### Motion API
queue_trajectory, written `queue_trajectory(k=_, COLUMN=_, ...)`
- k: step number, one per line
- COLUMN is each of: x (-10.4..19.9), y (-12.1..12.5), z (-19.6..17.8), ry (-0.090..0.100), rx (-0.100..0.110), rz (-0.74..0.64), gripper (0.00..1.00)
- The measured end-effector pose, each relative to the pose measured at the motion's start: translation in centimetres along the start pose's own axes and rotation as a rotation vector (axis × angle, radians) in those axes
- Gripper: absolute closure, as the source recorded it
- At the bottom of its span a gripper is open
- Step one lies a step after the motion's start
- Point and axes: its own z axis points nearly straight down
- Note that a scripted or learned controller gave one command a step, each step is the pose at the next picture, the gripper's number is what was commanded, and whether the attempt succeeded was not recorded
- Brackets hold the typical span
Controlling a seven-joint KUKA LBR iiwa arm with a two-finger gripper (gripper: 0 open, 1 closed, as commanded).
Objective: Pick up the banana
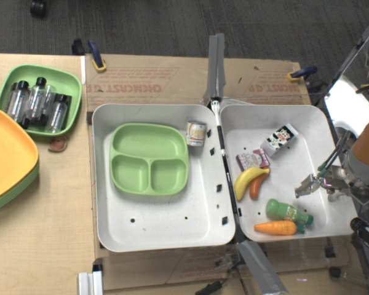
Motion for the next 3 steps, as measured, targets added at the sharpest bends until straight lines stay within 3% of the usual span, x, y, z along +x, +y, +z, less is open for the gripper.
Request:
queue_trajectory(k=1, x=2.2, y=-0.3, z=-1.5, ry=-0.002, rx=-0.002, rz=0.188, gripper=0.00)
queue_trajectory(k=2, x=-0.7, y=0.1, z=-2.6, ry=-0.003, rx=-0.003, rz=-0.238, gripper=0.00)
queue_trajectory(k=3, x=-0.6, y=2.6, z=-1.6, ry=0.004, rx=0.000, rz=-0.087, gripper=0.00)
